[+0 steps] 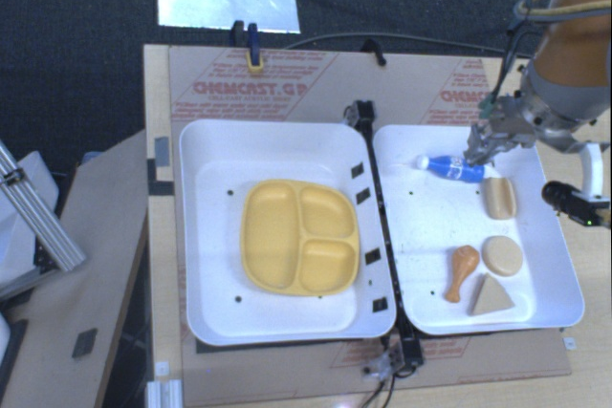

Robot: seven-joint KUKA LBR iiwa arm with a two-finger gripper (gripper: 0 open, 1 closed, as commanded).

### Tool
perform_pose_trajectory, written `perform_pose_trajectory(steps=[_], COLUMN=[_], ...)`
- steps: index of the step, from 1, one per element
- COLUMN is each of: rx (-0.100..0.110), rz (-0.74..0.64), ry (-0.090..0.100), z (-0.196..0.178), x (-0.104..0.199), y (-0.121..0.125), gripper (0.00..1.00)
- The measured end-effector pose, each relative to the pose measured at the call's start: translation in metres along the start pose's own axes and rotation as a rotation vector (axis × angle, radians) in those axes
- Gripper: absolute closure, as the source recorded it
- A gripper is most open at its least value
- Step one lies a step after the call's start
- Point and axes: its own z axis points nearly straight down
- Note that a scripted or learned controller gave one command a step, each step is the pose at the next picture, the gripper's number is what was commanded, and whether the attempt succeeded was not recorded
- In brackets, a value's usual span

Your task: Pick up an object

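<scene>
You will find the tool (481, 151) at the upper right of the frame, low over the right bin (564, 301) and directly above the right end of the blue bottle (453, 168). The bottle lies on its side near the bin's upper edge, white cap pointing left. You cannot tell the tool's state from this view: its tip merges with the bottle end, so treat no grasp as confirmed. The likely target is the bottle. Expect three risks. First, the tool sits over the bottle's end, not its middle; an off-centre grip may let the bottle pivot or slip out on lift. Second, the bottle is round and may roll away on contact. Third, the bread roll (499, 198) lies just below and right of the tool, so a wide approach may nudge it. The drumstick (462, 270), round biscuit (502, 255) and wedge (491, 297) lie well apart at lower right. The yellow tray (298, 236) occupies the left bin (206, 301).
</scene>
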Motion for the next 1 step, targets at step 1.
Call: perform_pose_trajectory(steps=[1], rx=[-0.001], rz=[-0.001], ry=[0.000], z=[-0.0006], x=[0.0491], y=[0.0085], gripper=[1.00])
